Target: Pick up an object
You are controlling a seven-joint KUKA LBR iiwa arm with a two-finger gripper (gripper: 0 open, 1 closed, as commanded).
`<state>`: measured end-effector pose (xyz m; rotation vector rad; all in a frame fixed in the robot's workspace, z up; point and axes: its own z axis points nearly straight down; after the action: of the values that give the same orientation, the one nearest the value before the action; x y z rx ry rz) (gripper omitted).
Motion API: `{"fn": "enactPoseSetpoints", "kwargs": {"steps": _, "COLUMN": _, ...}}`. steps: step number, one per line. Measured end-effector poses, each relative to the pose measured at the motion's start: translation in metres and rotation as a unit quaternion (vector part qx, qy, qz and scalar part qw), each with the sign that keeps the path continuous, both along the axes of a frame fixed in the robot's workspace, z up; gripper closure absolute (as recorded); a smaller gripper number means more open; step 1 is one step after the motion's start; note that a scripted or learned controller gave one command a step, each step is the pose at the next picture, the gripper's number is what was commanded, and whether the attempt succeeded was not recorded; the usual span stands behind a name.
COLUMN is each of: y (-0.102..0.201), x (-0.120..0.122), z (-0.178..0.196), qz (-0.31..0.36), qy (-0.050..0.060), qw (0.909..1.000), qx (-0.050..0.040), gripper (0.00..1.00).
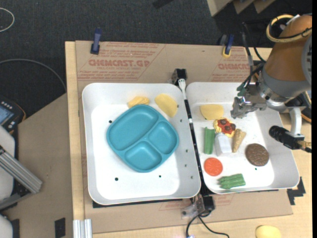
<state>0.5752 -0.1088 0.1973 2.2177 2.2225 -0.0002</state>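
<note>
My gripper (241, 108) hangs over the back of the right bin (287, 180), just right of a pale yellow piece (212, 111). In front of it lie a red and yellow toy (225, 126), a tan cone (238, 139), a white piece (223, 144) and a green stick (209, 140). Nearer the front are a brown disc (257, 154), an orange-red disc (213, 166) and a green bean pod (231, 181). Nothing shows in the gripper's grasp.
The left bin (96, 182) bears a blue divided plate (142, 138), with two yellow pieces (138, 101) (167, 103) at its back. A ridge (190, 133) separates the bins. A yellow object (267, 231) lies off the bench at the front right.
</note>
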Motion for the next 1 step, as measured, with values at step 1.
{"fn": "enactPoseSetpoints", "kwargs": {"steps": 1, "y": -0.056, "x": -0.0266, "z": 0.0646, "qz": -0.003, "qy": -0.003, "qw": 1.0, "qx": -0.0016, "gripper": 1.0}}
